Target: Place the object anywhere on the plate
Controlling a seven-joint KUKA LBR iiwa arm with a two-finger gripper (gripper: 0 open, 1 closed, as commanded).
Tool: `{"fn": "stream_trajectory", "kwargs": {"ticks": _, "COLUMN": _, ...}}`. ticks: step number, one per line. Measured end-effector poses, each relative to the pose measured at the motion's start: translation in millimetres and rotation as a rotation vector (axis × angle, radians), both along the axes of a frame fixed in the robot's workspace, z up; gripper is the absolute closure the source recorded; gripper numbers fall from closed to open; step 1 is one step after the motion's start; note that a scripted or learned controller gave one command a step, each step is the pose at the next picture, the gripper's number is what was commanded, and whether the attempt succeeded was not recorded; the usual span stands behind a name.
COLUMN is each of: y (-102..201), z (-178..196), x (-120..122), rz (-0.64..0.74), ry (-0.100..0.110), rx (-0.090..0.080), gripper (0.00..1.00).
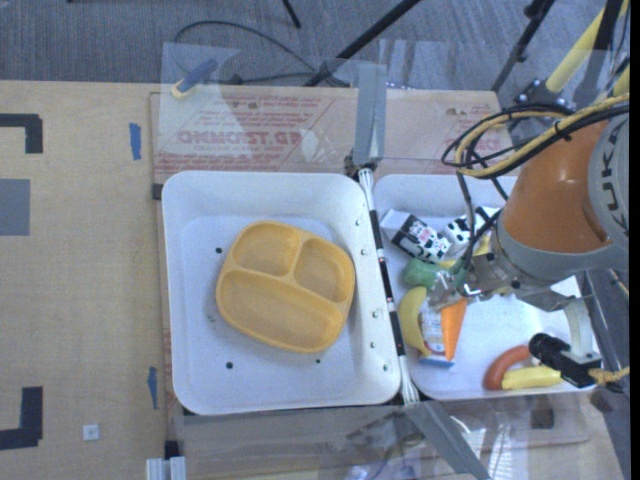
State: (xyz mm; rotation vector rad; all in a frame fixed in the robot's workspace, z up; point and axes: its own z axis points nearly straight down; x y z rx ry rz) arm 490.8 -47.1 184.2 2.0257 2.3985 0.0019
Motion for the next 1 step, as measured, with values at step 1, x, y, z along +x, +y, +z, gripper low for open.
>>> {"fn": "stream_trajectory", "kwargs": {"ticks": 1, "y": -17.7, "z": 79.8, "x": 12.9, "rz": -0.04, "ry": 0.002, "rx": 0.0, "gripper": 1.0}}
